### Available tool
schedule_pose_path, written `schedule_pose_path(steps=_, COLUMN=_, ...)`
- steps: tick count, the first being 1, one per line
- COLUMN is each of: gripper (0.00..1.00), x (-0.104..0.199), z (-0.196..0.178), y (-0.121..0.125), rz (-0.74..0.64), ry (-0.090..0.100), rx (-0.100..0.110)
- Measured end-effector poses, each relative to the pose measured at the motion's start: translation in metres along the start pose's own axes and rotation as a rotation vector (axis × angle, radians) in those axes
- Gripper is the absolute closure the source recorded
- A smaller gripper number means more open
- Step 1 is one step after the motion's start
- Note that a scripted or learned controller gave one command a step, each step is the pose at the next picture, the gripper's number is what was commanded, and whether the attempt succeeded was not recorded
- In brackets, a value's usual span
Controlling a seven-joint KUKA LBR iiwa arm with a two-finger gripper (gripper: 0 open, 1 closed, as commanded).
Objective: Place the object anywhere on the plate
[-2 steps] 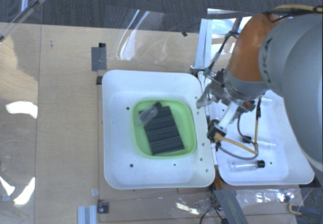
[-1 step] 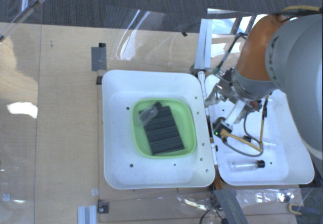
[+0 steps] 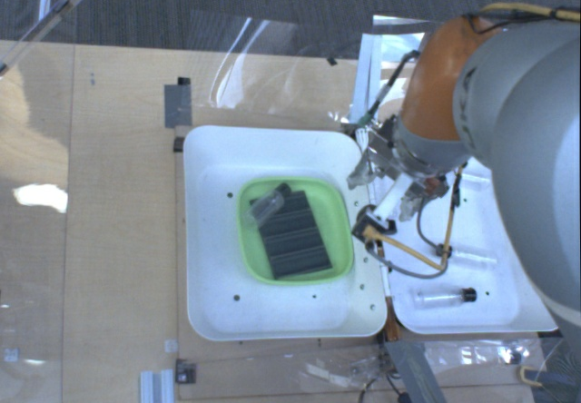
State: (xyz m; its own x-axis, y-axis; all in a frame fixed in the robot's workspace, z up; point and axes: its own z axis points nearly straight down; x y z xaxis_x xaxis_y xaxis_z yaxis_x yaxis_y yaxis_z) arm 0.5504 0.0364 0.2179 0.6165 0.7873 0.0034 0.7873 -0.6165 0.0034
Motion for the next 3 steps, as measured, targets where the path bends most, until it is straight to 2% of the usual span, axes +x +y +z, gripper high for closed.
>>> schedule_pose_path(steps=1, gripper=0.00, x=0.018, z=0.021, y=0.003, rz=-0.006, ry=-0.002, rx=0.003)
schedule_pose_path(steps=2, gripper=0.00, x=0.005, z=0.034, y=0.062, rz=-0.054, ry=-0.002, rx=0.000)
schedule_pose_path(steps=3, gripper=0.00, x=0.052, z=0.033, y=0.111, rz=-0.109, ry=0.000, rx=-0.001)
